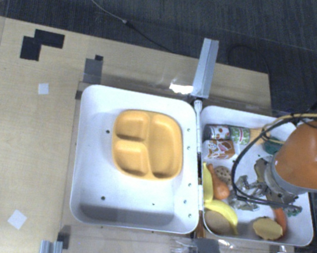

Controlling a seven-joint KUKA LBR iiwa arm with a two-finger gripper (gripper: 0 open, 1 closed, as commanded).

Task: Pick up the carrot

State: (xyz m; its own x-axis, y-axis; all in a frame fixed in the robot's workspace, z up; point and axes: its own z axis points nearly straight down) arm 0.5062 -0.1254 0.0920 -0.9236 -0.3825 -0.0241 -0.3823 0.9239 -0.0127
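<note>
Though the fingers' (255, 195) state can't be told, the small orange carrot (279, 216) beside them — stiff, smooth, light — wants a mid-body grasp.

Mostly hidden under the arm's orange band (312, 154): the right bin's (308, 236) far right corner and much of its right side. Only a small orange-red end of the carrot (279, 216) showing near the bin's near right corner, the rest covered by the wrist. Gripper (255, 195) a dark tangle of metal, fingers too cluttered to read. Labels on the can (229, 133) and packet (219, 149) by the bin's far left corner too small to read. Teal thing (272, 147) half covered by the arm, unidentifiable.
</note>
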